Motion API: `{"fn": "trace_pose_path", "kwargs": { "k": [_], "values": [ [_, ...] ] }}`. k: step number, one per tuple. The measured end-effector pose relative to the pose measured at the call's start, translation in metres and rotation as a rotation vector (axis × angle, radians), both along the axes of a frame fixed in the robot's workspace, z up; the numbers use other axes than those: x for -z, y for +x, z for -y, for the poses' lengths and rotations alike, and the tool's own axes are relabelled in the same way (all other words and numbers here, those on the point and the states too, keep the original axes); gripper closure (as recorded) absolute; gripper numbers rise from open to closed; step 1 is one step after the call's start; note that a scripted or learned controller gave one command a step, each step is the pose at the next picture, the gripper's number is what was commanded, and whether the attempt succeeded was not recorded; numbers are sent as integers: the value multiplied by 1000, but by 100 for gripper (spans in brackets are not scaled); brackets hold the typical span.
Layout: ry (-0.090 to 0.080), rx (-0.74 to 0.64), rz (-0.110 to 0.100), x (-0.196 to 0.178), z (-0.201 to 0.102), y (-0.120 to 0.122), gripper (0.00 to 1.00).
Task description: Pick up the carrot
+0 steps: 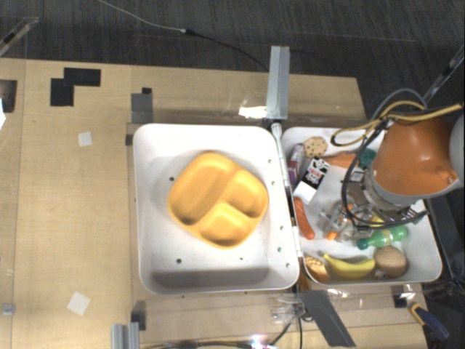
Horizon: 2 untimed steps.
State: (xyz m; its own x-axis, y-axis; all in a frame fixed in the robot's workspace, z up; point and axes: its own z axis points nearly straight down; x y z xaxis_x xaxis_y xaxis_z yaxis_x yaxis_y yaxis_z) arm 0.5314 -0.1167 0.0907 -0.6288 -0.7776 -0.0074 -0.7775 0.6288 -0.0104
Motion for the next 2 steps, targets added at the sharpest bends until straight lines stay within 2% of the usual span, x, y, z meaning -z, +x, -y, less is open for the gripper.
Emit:
{"fn": "trace_pose_path", "kwargs": {
  "k": [1,2],
  "values": [
    [-2,-205,3,0,-26,44,100],
    [-1,-222,4,-100,-64,63,100]
  ]
}}
